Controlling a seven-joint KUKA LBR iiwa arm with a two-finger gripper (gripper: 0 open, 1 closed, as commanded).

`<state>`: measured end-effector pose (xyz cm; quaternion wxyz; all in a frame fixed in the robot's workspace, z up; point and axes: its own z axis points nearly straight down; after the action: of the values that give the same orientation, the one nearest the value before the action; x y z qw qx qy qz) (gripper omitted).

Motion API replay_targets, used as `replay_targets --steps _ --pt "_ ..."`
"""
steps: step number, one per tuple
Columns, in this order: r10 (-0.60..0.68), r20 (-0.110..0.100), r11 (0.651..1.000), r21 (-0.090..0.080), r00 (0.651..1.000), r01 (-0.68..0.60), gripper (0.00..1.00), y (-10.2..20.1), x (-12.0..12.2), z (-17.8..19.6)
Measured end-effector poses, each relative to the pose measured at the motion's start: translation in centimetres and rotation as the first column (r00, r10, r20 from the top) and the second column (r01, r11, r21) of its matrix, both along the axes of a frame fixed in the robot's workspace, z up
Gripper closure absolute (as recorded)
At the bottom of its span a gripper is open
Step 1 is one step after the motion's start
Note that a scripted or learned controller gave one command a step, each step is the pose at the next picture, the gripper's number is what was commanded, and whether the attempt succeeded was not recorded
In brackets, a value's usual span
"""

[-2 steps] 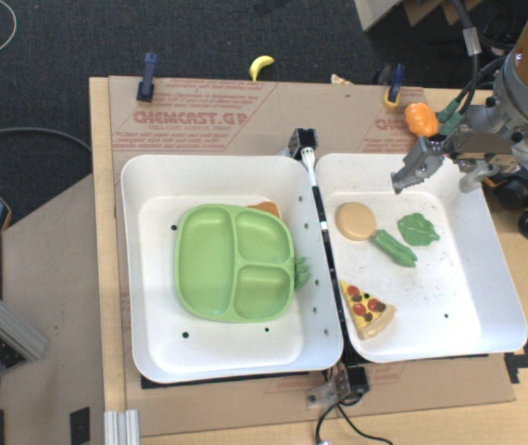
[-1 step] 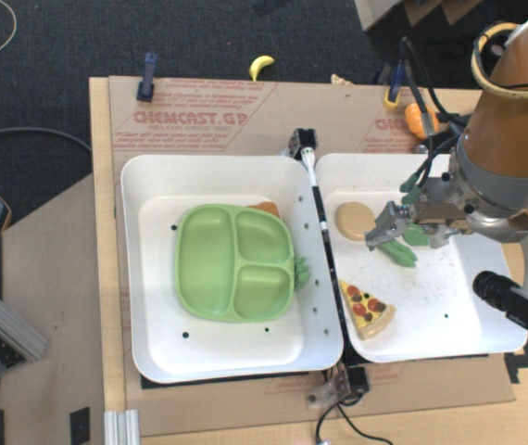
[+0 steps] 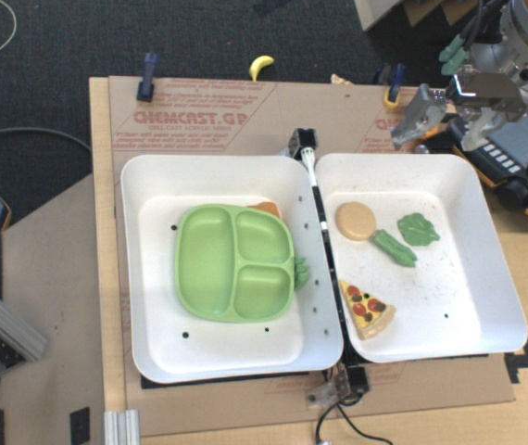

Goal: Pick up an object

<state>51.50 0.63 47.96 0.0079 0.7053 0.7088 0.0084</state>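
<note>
Presently the gripper (image 3: pixel 442 119) hangs above the far rim of the right bin (image 3: pixel 486 290), up at the top right, grey fingers spread apart with nothing between them. The step in hand looks like the approach: no object is chosen by contact yet. Candidates in the right bin: a tan round cookie-like disc (image 3: pixel 356 220) near the divider, a green pod-shaped piece (image 3: pixel 395 247) just beside it, a green leaf (image 3: pixel 419 229) touching or nearly touching the pod, and a toy pizza slice (image 3: pixel 367 310) lying alone toward the near edge. The left bin (image 3: pixel 144 276) holds a green divided plate (image 3: pixel 235 262) with something orange tucked under its far edge; flat and wide, it seems a poor grasp target. Judgement: the pizza slice or the disc would be cleanest, since each has free space on at least two sides; the leaf and pod risk a double pick or a nudge. Best to descend straight, jaws straddling the narrow dimension, closing only once low. All four pieces lie nearer the camera and leftward of the gripper, well apart from it, the disc closest, the pizza slice farthest.
</note>
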Motion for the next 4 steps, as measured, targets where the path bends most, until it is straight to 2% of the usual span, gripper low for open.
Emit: replay_targets --steps 1,2,3,4 --pt "-0.008 -0.042 1.0 -0.001 0.999 0.008 0.0 -0.2 -3.9 -17.8" --pt "-0.006 -0.021 1.0 -0.001 1.0 0.006 1.0 -0.2 -3.5 -15.9" --pt "-0.008 -0.036 1.0 0.0 0.999 0.008 1.0 -1.1 -3.8 -30.2" --pt "-0.007 -0.021 1.0 -0.001 1.0 0.007 1.0 -1.0 -3.5 -28.5"
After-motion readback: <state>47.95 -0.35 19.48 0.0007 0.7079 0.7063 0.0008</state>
